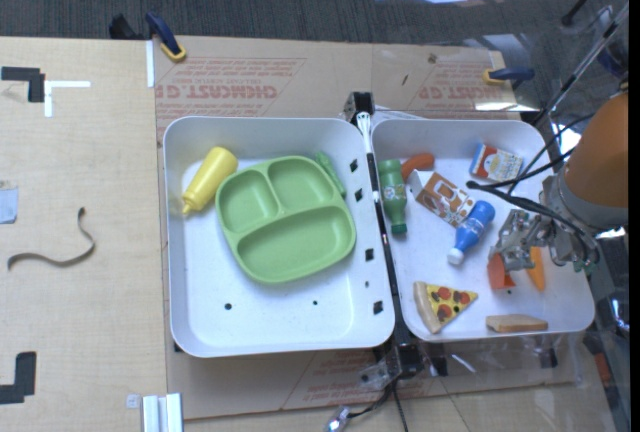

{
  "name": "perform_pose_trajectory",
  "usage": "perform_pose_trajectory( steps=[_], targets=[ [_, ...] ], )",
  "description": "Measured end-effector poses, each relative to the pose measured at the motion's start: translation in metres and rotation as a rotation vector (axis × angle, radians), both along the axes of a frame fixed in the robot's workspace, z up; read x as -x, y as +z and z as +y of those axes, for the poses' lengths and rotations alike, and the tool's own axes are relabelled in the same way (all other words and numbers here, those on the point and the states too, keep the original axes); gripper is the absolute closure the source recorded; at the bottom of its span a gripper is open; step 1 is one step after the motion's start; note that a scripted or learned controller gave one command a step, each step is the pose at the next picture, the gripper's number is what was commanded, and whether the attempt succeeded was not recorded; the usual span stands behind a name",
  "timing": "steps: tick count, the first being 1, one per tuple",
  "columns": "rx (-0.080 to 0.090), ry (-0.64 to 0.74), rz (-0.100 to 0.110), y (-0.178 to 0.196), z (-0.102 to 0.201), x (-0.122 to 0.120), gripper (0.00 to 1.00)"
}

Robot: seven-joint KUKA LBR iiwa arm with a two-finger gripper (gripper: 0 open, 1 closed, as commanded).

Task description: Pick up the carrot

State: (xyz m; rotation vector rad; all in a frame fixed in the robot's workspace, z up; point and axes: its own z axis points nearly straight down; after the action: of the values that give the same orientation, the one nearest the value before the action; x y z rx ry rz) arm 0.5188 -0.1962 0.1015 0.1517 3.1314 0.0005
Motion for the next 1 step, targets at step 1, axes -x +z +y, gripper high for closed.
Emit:
perform_pose_trajectory(
  steps=[1],
  targets=[
    [0.0, 0.0, 0.0, 0.0, 0.0002, 0.0, 0.0]
  ],
)
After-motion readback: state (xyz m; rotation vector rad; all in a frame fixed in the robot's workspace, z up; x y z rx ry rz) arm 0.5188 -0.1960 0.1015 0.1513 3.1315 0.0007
